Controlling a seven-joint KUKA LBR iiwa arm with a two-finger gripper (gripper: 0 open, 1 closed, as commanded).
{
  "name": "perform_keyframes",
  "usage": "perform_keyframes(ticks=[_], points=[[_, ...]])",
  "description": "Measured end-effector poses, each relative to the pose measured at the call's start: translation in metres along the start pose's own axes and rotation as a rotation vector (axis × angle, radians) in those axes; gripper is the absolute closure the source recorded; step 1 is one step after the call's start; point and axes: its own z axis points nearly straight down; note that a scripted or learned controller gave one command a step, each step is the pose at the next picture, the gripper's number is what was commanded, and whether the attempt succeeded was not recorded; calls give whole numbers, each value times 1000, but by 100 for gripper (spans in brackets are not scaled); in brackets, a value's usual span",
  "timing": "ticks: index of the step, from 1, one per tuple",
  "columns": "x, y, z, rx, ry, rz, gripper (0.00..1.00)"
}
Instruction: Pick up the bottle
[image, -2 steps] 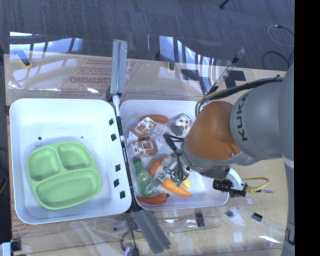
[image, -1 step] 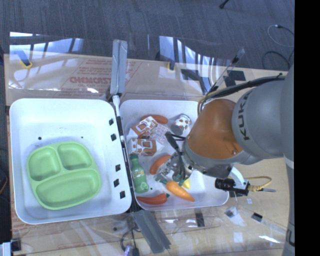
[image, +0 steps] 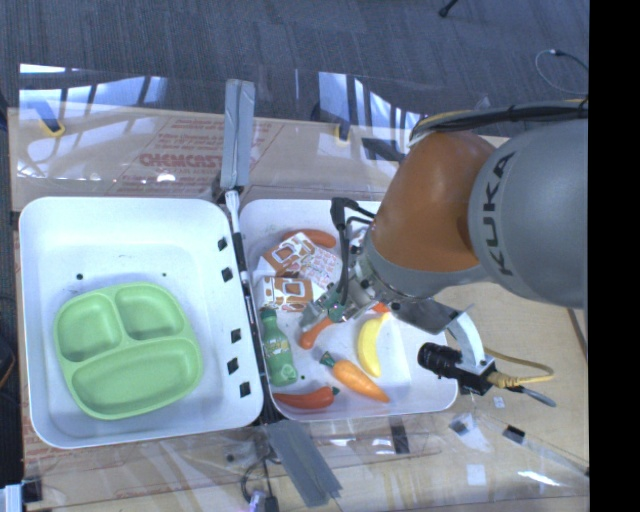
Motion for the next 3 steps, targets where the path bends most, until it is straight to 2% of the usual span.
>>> perform_keyframes(ticks=[1, 2, 3], points=[[0, 0, 0, 0, 0, 0, 0], [-15, 48, -11, 0, 0, -176, 0], [0, -2, 55, 5, 3, 65, 0]])
